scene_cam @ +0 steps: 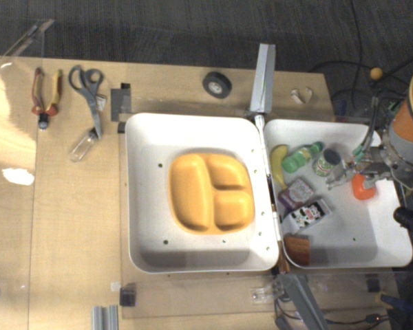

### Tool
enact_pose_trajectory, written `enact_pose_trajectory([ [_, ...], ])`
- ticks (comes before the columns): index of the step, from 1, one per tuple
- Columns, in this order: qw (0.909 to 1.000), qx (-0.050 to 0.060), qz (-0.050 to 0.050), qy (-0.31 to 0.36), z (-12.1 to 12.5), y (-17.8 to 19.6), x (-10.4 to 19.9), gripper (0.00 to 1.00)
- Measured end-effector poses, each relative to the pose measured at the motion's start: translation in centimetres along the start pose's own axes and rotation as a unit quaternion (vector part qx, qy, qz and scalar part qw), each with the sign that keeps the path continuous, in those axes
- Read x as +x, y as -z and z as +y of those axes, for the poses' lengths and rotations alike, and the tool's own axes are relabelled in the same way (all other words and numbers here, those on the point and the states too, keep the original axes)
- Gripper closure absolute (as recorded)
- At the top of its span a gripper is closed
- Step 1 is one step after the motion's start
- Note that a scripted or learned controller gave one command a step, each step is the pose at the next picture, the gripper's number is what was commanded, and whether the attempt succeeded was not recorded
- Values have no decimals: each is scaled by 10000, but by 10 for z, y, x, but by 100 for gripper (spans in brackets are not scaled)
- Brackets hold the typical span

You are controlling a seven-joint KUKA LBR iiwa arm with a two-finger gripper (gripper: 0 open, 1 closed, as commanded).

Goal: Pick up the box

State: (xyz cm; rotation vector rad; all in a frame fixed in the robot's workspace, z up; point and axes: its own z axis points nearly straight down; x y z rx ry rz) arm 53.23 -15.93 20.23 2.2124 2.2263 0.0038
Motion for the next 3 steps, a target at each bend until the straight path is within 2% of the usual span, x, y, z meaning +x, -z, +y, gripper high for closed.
enact_pose_trajectory([
  [1,9998,-51,-9,211,55,-114,43,0],
  [2,9979,-54,-15,640,39,-113,67,0],
  [3,9978,-111,-30,652,43,-100,67,100],
])
